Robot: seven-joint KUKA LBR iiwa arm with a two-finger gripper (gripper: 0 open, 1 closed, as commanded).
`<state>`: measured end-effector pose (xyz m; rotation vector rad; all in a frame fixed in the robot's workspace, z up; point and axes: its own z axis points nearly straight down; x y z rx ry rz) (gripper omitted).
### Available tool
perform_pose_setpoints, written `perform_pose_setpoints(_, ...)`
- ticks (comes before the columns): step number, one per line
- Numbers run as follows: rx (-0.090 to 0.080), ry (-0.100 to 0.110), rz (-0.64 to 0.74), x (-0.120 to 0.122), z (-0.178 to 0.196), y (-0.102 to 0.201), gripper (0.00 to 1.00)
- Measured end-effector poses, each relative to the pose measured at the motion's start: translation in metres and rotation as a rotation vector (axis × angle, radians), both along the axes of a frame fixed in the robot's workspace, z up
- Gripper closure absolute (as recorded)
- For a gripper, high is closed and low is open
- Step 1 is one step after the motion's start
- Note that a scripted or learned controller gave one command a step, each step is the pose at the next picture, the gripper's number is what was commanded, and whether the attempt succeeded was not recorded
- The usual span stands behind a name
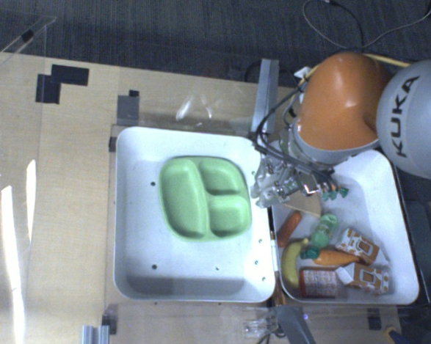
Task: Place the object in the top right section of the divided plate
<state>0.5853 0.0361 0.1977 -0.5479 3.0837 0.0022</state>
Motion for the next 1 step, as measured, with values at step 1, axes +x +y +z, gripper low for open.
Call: perform_pose_setpoints(1,0.0,-0.005,0.18,0.0778,0.0563,0.0379,1.0)
